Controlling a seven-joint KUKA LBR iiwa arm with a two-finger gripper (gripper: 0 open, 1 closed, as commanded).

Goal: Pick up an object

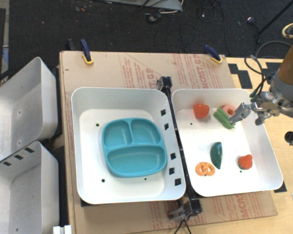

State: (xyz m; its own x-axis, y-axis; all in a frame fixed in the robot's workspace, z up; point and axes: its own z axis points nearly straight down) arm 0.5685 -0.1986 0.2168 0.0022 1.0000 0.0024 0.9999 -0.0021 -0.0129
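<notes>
Two shallow white bins side by side on the bench, left bin and right bin, likely set so for moving things across; one teal divided plate lying flat in the middle of the left bin, three compartments, seemingly a place to receive items; six small objects scattered well apart in the right bin, easy to single out: one green stick, one dark green piece, one orange-red piece, one red piece, one orange ring-like piece, one pinkish piece just beside the stick; one gripper reaching in at the right bin's upper right, by the stick's end; grip impossible to make out, nothing visibly held.
</notes>
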